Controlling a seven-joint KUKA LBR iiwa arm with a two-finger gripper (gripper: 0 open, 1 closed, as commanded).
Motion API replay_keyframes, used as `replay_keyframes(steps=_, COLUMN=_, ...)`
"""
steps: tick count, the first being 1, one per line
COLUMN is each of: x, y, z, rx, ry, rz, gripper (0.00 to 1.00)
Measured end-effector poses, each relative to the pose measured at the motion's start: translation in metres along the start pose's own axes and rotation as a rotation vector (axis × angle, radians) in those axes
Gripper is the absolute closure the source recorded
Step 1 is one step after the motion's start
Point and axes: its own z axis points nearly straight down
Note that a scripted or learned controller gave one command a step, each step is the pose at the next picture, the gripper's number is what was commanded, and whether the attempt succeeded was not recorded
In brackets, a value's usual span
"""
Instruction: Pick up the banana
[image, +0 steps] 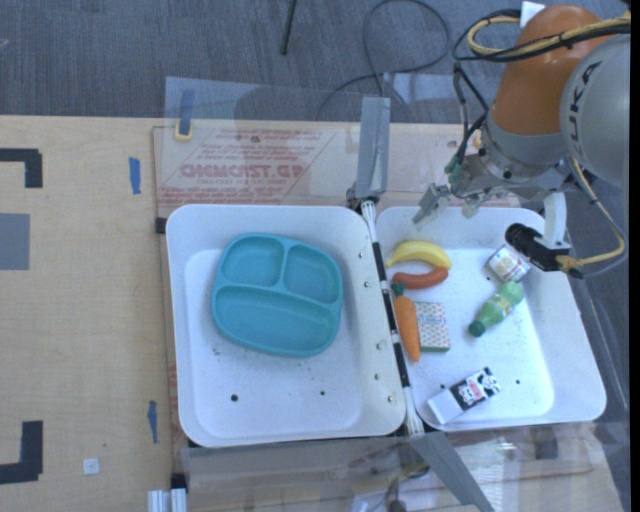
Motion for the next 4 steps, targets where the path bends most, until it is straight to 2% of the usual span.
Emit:
replay_keyframes(steps=1, x=-0.015, y=-0.056, z=0.085, rx=0.004, ry=0.004, rz=-0.186, gripper=0.0)
replay_keyframes(steps=2, x=-0.035, y=-0.004, z=0.104, rx=-0.01, ry=0.0, rz=-0.057, gripper=0.0)
replay_keyframes(steps=3, x=-0.036, y=-0.005, z=0.097, rx=-0.005, ry=-0.002, rz=-0.06, gripper=1.0)
replay_keyframes(steps=4, x=0.02, y=0.005, z=0.001, rx=0.002, ry=0.001, rz=0.066, gripper=1.0)
